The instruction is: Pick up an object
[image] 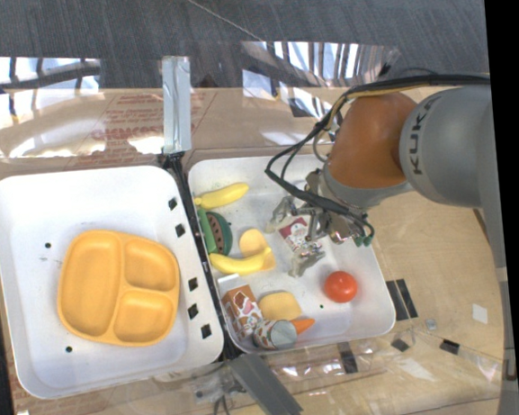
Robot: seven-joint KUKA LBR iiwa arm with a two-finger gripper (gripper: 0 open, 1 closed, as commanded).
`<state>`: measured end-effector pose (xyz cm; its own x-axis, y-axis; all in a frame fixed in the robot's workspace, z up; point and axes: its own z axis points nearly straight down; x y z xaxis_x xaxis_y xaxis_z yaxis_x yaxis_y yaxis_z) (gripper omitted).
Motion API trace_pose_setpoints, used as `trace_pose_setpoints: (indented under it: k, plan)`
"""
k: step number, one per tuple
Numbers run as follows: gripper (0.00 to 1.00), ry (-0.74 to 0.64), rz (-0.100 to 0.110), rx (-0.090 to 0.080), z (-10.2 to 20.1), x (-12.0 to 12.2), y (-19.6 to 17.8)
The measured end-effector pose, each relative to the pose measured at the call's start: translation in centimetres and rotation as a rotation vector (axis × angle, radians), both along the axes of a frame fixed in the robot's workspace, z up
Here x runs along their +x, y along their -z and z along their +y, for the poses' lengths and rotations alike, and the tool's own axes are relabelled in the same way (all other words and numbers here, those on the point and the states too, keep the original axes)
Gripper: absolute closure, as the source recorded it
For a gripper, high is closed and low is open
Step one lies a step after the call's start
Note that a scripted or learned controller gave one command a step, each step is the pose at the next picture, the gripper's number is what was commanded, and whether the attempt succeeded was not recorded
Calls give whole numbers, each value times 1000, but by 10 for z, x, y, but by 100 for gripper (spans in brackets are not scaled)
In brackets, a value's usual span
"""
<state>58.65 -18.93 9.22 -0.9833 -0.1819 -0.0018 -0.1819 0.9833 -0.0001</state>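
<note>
My gripper [300,236] hangs low over the middle of the right bin [374,273], under the orange wrist band [371,143]. A small red and white thing [294,231] shows right at the gripper; I cannot tell whether it is held. Around it lie a banana [222,196] at the back left, a second banana [242,264] to the left, a pale yellow fruit [252,241], a watermelon slice [217,235] and a red tomato [341,286] to the front right.
At the right bin's front lie a brown carton [241,305], a can [276,334], a yellow lump [280,305] and an orange carrot piece [303,325]. The left bin [16,214] holds a yellow divided plate [117,287]. Black cables [291,154] loop off the wrist.
</note>
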Motion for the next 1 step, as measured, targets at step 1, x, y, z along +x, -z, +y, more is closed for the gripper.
trace_pose_setpoints:
  k: [1]
  plan:
    - [0,0,0,0,0,0,0]
